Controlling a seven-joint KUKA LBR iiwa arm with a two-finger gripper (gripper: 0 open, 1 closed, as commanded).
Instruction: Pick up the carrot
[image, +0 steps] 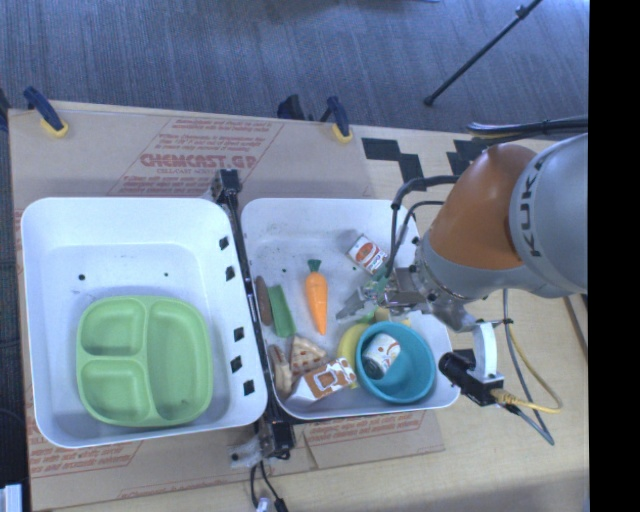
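Overhead, a cardboard-covered bench (90, 150) carries two shallow white plastic bins side by side, both smooth and round-cornered. Filling the left bin (50, 240) toward its near edge is a pale green divided plate (145, 360), glossy, with three compartments. Reaching over the far right corner of the right bin (300, 215) is the grey arm (520, 225), its rounded shell banded in orange. Its gripper (385, 292) hangs low over the bin's right side; whether the fingers are wide or narrow cannot be told. A blue bowl (412, 378) with a white ball-like object inside sits in the near right corner. The carrot (317, 298) lies alone near the bin's middle, a smooth orange cone with a green top. Its long axis runs toward the far edge, green top farthest, tapered tip nearest. Beside it, leftward, lies a slim green vegetable (281, 311). A small printed packet (367, 253) lies toward the far right.
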